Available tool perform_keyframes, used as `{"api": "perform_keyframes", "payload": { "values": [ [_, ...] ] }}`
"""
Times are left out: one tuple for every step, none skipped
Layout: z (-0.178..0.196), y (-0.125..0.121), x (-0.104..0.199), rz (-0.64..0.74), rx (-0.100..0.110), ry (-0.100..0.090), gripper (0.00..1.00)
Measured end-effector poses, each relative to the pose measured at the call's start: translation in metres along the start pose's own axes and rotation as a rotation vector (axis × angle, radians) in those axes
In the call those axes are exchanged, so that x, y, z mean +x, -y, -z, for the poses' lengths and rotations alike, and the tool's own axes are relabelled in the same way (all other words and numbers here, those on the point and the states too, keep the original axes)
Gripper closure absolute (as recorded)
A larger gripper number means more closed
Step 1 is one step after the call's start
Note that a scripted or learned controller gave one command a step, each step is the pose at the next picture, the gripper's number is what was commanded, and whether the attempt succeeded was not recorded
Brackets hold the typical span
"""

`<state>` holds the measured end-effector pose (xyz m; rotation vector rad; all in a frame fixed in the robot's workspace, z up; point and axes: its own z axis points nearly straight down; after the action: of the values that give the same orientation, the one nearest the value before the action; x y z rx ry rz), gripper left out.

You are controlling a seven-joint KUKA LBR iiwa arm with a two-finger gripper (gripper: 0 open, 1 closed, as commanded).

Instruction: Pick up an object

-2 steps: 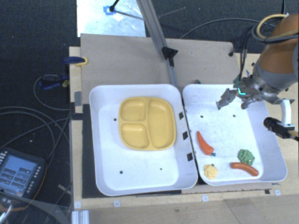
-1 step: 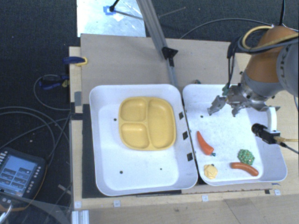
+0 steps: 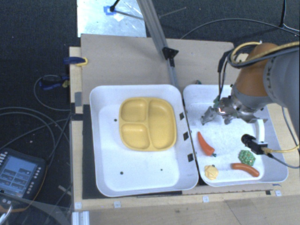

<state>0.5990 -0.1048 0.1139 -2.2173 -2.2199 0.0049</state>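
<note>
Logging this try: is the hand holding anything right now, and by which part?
Nothing is held. The hand hangs over the right bin, apart from the carrot below it.

A grey KUKA arm [image 3: 283, 74] with a broad orange band [image 3: 253, 76] above its wrist, where a small red light glows on the silvery metal wrist housing. Black and yellow cables loop over the orange section, and another yellow cable trails from a black fitting lower down.
</note>
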Motion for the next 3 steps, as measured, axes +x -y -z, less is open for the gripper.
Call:
{"api": "perform_keyframes", "payload": {
  "values": [
    [-0.024,0.000,0.000,-0.002,-0.004,0.001,0.00],
    [-0.012,-0.002,0.000,-0.002,-0.008,0.000,1.00],
    [0.038,0.000,-0.009,-0.001,-0.012,0.002,1.00]
  ]
}}
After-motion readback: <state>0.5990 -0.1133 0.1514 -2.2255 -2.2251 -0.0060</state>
